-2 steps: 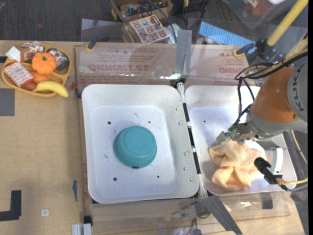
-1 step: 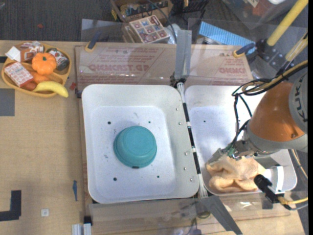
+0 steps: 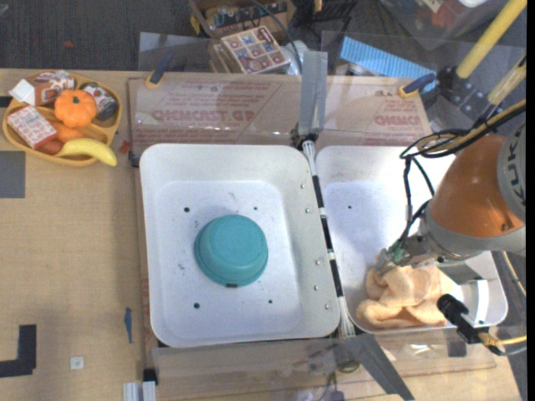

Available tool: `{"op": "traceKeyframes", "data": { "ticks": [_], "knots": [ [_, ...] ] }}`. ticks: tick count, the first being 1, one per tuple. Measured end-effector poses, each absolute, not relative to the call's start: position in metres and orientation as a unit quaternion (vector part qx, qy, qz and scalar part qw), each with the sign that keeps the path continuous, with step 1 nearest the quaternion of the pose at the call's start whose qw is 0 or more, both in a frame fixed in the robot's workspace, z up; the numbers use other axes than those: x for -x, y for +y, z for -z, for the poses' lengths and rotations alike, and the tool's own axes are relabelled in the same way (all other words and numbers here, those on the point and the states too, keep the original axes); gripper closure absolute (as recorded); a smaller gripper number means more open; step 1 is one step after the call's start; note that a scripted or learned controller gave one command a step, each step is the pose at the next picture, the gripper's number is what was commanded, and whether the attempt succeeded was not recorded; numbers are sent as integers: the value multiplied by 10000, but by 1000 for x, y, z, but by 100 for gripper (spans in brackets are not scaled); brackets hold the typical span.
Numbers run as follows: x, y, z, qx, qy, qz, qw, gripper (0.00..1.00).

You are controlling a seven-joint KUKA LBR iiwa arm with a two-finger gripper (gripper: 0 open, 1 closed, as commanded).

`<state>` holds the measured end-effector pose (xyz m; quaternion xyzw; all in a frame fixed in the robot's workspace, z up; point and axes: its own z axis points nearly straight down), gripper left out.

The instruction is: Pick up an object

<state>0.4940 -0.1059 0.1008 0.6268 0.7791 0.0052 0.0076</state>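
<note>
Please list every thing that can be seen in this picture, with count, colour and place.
bins: 2, white, side by side on the bench
bowl: 1, teal, upside down in the left bin
soft toy: 1, peach, near corner of the right bin
tray of toy food: 1, yellow, far left of the bench
clutter: several boxes, mixed colours, behind the bins
arm: 1, grey with orange band, over the right bin
gripper: 1, dark, at the soft toy
</note>
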Motion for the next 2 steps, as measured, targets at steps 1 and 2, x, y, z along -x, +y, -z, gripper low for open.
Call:
{"op": "traceKeyframes", "data": {
  "ticks": [1, 2],
  "knots": [
    [-494, -106, -101, -6268, 7792, -52, 76, 0],
    [-556, -103, -89, -6407, 7678, -27, 47, 0]
  ]
}}
